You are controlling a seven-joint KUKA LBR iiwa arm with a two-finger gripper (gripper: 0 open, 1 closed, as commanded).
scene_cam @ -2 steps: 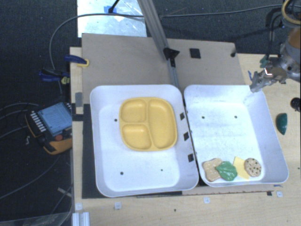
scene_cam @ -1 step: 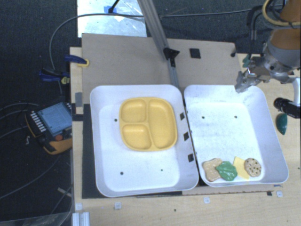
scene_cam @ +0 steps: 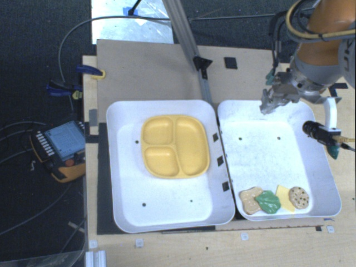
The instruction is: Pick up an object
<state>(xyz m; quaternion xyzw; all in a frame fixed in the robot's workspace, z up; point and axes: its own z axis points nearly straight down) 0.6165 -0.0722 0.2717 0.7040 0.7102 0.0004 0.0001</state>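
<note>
A: From the camera view above the bench, where do you find the gripper point(scene_cam: 268, 105)?

B: You find it over the far rim of the right bin point(scene_cam: 267, 143), hanging from the grey arm point(scene_cam: 320, 43) with the orange band. I cannot tell whether its fingers are spread or pressed together; they show as one dark clump, and you see nothing between them.

A: And the things you could pick up?

B: They lie together in the right bin's near corner, well apart from the gripper. You have a tan toast-shaped piece point(scene_cam: 251, 198), touching a green leafy piece point(scene_cam: 268, 201) just beside it. Next comes a yellow wedge point(scene_cam: 285, 197), partly under a round cookie with dark chips point(scene_cam: 299, 197).

A: What sits beyond the right bin?

B: The left bin point(scene_cam: 125, 204) lies just beside it, their rims touching. In it you see a yellow divided plate point(scene_cam: 175, 146) with three compartments, resting toward the far side.
</note>
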